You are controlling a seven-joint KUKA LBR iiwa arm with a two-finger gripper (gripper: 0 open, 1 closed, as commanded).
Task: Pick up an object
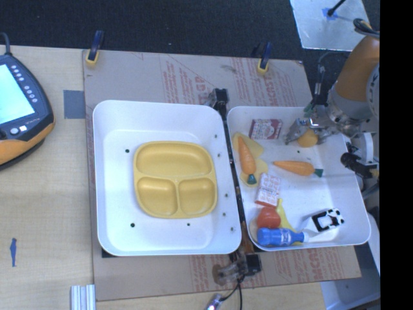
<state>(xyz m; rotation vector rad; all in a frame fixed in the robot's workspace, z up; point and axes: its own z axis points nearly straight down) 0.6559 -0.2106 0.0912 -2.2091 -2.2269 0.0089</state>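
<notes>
Grey two-finger gripper (pixel 302 133) sits low in right white bin's (pixel 352 234) far corner, fingers spread, small round orange-yellow plastic fruit (pixel 308 138) just beside them, not clamped. You judge it light, rigid, smooth, prone to roll. Pinch across widest middle.

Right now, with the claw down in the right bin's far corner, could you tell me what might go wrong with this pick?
1. The claw sits at a small round orange-yellow object that looks rounded, so it may slip or roll out.
2. That spot is close to the right white bin's far rim, so the claw could knock the wall.
3. The small red-and-white packet lies close by and could be nudged.
</notes>
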